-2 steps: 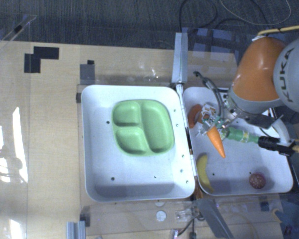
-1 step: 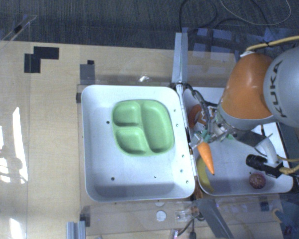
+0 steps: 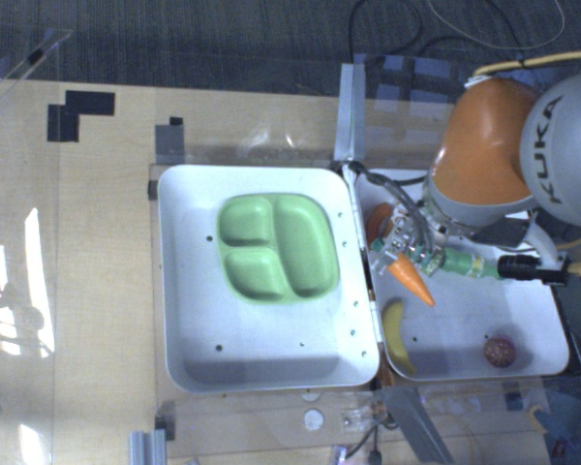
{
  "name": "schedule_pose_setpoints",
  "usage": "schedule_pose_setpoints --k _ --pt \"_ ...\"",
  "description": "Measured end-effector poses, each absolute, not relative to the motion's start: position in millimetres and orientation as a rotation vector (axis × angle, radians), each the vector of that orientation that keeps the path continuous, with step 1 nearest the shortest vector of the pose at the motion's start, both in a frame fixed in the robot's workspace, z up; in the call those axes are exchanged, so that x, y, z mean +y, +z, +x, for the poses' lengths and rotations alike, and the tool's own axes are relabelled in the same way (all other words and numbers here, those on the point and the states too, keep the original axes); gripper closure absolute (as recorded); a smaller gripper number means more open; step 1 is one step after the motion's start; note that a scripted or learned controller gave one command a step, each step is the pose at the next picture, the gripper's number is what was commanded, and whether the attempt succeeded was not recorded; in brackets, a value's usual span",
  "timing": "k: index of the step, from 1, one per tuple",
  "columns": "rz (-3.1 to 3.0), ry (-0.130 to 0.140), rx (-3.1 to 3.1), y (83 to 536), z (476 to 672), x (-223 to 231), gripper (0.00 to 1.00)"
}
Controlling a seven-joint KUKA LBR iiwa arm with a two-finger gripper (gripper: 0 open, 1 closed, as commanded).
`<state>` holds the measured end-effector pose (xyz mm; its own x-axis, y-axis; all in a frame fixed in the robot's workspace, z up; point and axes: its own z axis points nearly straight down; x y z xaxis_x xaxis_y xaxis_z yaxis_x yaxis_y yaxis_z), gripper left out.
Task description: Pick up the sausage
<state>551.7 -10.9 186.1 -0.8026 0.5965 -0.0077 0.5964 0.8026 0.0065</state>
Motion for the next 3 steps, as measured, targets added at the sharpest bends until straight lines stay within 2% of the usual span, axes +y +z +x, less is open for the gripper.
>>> schedule_pose_setpoints --k 1,2,3 --pt "0.856 0.006 3.014 185.8 569.1 40.0 1.0" --pt "0.291 0.004 3.115 186.8 589.5 -6.5 1.0" --pt "-0.437 -0.001 3.1 158.7 582.8 -84.7 1.0"
